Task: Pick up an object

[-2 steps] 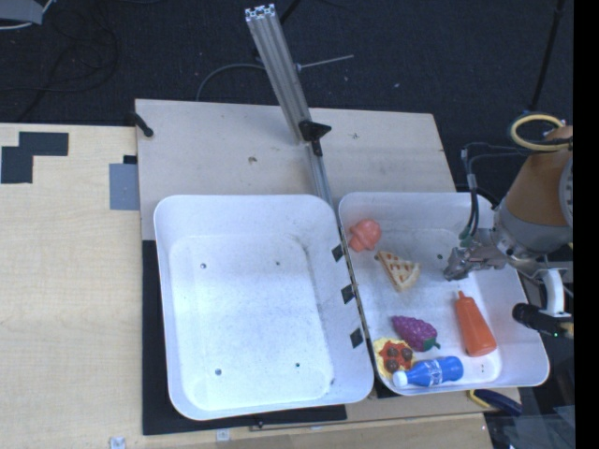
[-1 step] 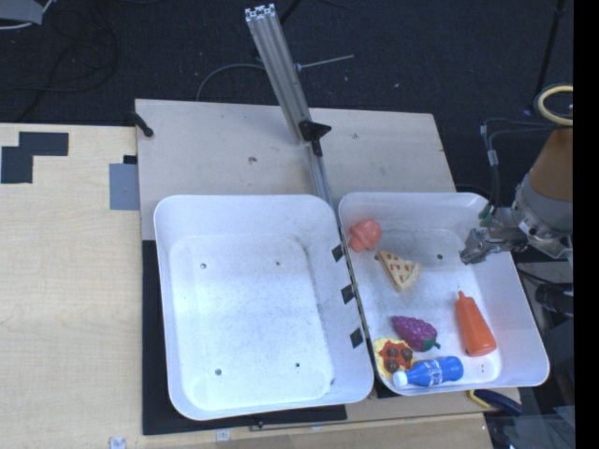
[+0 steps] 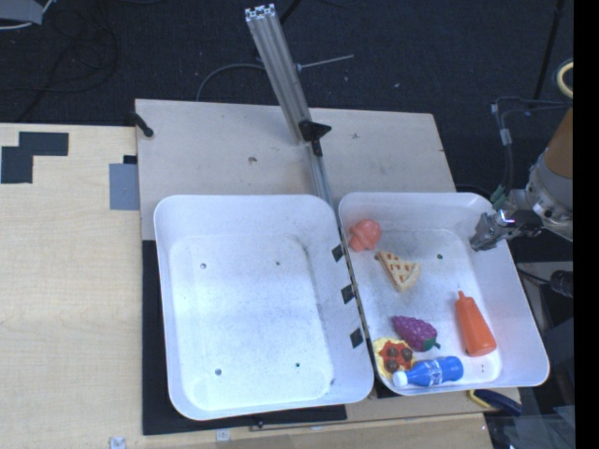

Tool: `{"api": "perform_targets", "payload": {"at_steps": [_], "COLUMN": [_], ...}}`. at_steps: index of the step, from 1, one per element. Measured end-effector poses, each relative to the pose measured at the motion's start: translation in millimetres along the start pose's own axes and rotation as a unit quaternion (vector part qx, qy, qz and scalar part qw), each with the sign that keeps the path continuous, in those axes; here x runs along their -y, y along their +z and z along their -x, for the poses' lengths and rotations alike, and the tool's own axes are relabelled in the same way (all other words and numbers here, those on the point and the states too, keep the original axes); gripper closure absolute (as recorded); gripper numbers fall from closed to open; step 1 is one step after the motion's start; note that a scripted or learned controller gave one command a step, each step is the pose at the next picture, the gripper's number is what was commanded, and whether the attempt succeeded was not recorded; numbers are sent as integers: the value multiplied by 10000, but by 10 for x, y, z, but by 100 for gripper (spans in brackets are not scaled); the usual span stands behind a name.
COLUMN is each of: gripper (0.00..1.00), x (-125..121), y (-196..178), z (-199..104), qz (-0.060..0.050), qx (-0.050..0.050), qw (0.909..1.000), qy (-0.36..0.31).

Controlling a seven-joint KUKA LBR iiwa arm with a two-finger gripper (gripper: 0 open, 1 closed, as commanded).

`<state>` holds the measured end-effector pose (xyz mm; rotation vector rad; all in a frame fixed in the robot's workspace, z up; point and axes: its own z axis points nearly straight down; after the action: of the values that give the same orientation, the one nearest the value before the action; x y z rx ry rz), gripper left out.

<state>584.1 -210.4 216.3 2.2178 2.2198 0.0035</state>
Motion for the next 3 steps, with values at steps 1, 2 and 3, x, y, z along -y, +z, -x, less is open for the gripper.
{"api": "perform_targets", "payload": {"at_steps": [1,2,3], "gripper": [100,100,100], "x": [0,-103,-149], "y": [51,110,-25], "z": [-1,-570,-1062], "qz": [-24,-21,-17], "qx": [-4,-11,-10], "qw": [10000,10000,10000], "qy": [2,-16,-14]}}
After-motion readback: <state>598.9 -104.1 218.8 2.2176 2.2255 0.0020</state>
